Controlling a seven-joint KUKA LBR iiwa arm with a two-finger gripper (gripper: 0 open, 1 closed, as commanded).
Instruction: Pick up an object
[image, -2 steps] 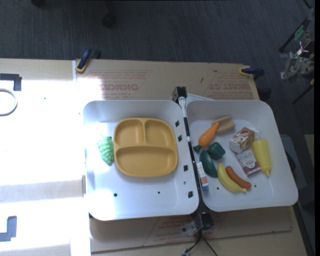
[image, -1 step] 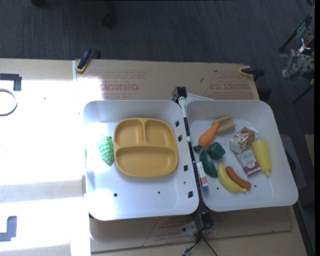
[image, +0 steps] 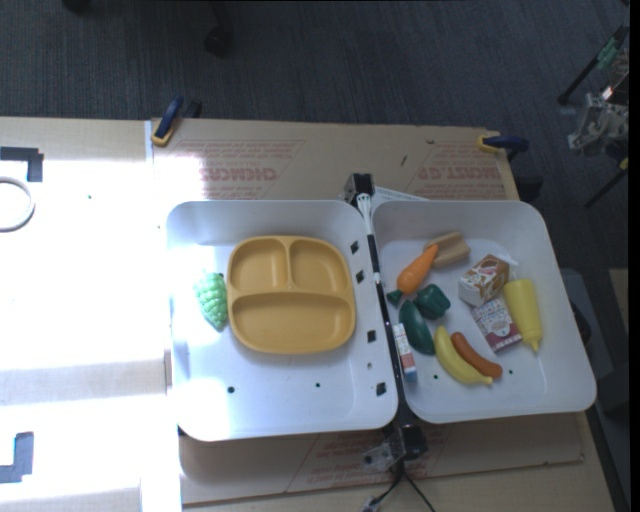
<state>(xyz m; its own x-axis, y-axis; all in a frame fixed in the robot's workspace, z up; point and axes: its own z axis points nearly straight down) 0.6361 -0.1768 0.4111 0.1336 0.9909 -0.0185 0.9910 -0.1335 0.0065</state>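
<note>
The left bin (image: 190, 390) holds a yellow divided plate (image: 290, 295) with a green bumpy toy (image: 211, 298) lying against its left side. In the right bin (image: 565, 385) lie several toy foods close together. An orange carrot (image: 417, 268) lies beside a tan bun (image: 451, 247). Below them are a dark green pepper (image: 432, 298) and a green cucumber (image: 417, 330). A yellow banana (image: 453, 358) touches a red-orange sausage (image: 476, 357). A yellow bottle (image: 524, 312), a small carton (image: 484, 279) and a red-and-white packet (image: 496, 325) sit on the right.
A thin white, red and blue tube (image: 404, 351) lies along the right bin's left wall. Cardboard (image: 260, 165) lies under both bins, held by blue-and-yellow clamps (image: 167, 122). Metal gear (image: 598, 105) stands off the bench at the top right. A bright white surface (image: 80, 300) lies left.
</note>
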